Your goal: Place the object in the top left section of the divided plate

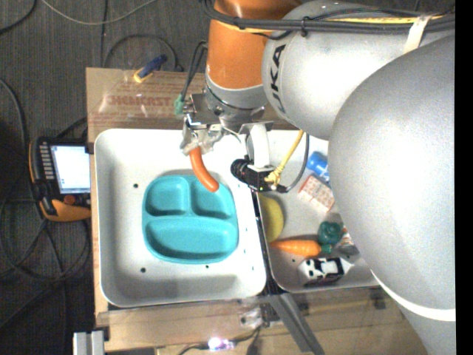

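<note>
A teal divided plate point(191, 219) lies in the left white bin point(118, 198). My gripper point(196, 143) hangs over the plate's upper right edge, shut on an orange sausage-shaped object point(202, 171). The object dangles from the fingers, slanting down to the right, and its lower end is over the plate's top right section near the rim. The grey arm with its orange band fills the upper right of the view and hides much of the right bin.
The right bin point(295, 276) holds a yellow item point(273, 217), an orange carrot point(297, 248), a teal piece point(329, 233), a black-and-white toy point(322, 268) and a blue and white packet point(316, 177). A cardboard sheet point(137, 102) lies behind the bins; a tablet point(63, 170) sits at left.
</note>
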`<act>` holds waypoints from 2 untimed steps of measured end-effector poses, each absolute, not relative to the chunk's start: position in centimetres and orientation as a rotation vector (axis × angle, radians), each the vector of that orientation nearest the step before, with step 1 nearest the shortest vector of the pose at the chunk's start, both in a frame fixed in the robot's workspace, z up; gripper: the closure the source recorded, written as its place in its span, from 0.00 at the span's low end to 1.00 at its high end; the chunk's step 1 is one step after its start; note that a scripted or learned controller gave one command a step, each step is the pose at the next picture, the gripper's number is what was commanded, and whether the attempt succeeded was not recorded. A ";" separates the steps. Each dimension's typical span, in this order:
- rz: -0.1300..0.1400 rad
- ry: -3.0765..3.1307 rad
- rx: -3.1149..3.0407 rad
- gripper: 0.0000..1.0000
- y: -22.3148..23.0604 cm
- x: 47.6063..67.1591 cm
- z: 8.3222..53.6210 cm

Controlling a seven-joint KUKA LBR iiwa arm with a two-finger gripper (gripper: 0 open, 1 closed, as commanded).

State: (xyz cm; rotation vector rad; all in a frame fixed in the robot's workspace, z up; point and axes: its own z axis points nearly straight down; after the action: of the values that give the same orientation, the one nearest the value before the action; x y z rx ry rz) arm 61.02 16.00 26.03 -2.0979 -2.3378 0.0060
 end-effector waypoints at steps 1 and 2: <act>0.007 -2.338 -2.100 0.00 16.0 61.0 26.1; 0.008 -2.394 -2.029 0.00 14.8 52.1 20.5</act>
State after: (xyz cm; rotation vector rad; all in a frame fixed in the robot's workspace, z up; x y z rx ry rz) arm 52.05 14.75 20.54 -2.0288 -2.3937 0.0083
